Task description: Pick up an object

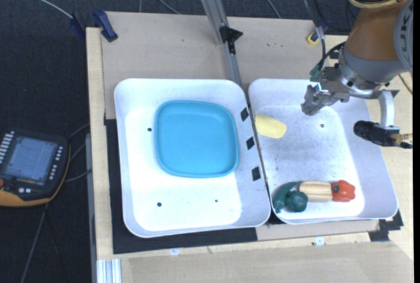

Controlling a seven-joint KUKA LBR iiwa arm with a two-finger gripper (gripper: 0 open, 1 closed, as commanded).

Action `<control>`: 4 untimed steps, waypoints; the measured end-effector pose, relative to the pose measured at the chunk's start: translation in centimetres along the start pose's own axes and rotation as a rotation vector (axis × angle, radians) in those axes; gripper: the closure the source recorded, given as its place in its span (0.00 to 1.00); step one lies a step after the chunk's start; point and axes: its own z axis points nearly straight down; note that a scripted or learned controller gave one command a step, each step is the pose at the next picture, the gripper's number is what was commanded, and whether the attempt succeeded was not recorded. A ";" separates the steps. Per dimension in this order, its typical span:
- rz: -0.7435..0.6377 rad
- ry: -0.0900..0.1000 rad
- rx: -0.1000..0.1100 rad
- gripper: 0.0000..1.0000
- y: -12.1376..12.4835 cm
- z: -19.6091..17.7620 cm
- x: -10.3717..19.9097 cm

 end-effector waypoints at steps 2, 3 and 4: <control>-0.001 0.000 0.001 1.00 -0.1 -8.6 -1.0; -0.004 0.002 0.006 1.00 -0.3 -6.9 3.2; -0.005 0.002 0.005 1.00 -1.3 -6.1 9.2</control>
